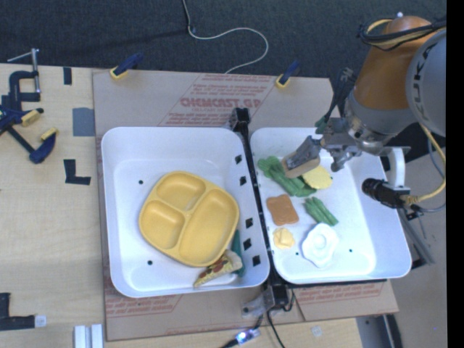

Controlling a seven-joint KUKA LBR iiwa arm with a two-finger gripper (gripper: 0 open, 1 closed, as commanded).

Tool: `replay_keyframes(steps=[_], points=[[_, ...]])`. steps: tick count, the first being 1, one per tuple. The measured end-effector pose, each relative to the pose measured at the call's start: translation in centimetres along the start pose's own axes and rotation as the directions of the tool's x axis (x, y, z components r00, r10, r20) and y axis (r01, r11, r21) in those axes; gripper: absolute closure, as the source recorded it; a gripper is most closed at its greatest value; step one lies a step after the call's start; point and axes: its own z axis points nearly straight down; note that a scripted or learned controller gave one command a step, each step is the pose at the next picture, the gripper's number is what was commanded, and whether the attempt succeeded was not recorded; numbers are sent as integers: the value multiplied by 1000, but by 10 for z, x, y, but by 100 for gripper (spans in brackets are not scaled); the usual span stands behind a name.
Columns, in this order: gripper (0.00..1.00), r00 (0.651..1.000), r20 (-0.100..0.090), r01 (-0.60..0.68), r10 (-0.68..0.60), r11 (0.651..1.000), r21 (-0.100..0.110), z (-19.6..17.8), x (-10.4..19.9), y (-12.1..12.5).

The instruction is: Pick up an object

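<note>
The two-finger gripper (301, 158) clamps a flat tan wedge-shaped toy (296, 167) above long green plastic bean pods (281, 175).

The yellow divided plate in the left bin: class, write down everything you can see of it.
The yellow divided plate looks like matte plastic, rounded in outline, with three compartments parted by raised ridges: two smaller ones towards the left, one larger on the right. It lies flat and face up on the floor of the left bin, near the middle. Nothing shows inside it. A toy pizza slice lies at its lower right edge, seemingly touching the rim.
</note>
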Motion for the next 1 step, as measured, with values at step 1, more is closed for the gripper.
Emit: replay_keyframes(steps=[1], points=[[0, 1000, 1, 2, -2, 1000, -10, -5, 0, 2]])
